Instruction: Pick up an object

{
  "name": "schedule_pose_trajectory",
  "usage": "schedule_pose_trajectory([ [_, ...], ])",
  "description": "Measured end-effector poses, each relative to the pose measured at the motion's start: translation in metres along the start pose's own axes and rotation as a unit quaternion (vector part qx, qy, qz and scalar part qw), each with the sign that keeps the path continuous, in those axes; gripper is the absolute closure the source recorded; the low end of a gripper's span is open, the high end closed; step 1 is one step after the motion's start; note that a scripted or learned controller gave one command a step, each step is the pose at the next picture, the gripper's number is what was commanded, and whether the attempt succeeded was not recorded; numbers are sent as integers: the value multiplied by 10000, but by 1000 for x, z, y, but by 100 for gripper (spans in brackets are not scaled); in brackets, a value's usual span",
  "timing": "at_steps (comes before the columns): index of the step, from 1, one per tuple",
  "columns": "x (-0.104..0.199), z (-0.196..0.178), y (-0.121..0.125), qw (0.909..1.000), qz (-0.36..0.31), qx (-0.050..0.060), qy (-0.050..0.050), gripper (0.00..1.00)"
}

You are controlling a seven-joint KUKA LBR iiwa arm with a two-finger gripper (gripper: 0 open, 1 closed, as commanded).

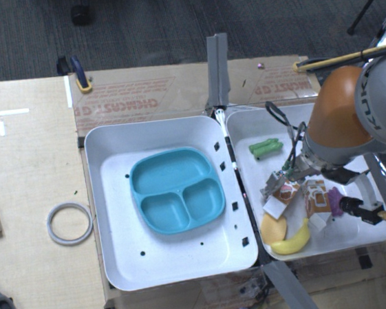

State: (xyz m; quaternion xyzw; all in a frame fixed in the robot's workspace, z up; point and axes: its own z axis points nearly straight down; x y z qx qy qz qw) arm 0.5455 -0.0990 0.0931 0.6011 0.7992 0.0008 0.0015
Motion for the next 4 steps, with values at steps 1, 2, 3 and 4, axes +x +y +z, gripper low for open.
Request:
schedule_pose_trajectory([
  [1,-2,-9,0,10000,26,0,-4,100],
  [2,-3,-18,0,10000,47,-2,-7,100],
  [3,50,-185,34,9999,161,17,-1,100],
  [4,50,-185,34,9999,160,22,-1,0],
])
